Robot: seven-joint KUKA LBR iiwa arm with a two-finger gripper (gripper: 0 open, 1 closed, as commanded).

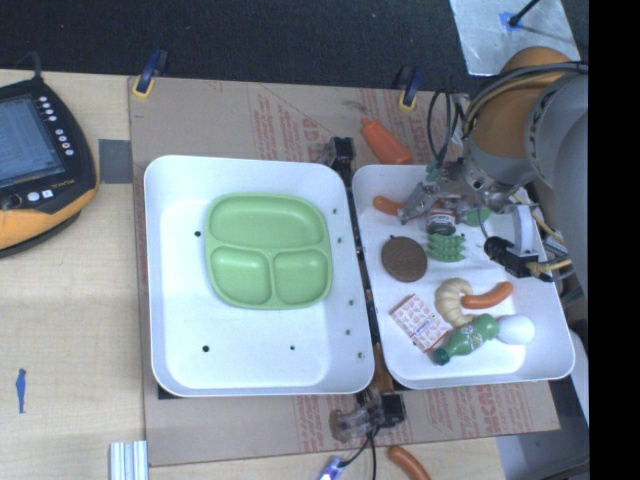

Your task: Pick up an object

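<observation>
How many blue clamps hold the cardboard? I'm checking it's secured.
2: one blue clamp at the cardboard's far left corner, another near its far right. The arm may hide others.

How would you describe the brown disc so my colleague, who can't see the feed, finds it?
Look in the right bin, the one crowded with toy food. Near its left wall sits the brown disc, above the red-and-white packet. It is the one flat, dark, round piece there.

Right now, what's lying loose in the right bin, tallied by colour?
Green: 2, a bottle and a ridged piece under the gripper
Orange-red: 2, a sausage and a small piece
Brown: 1, a disc
Tan: 1, a croissant
White: 1, an egg
Red-and-white: 1, a packet
Total: 8
</observation>
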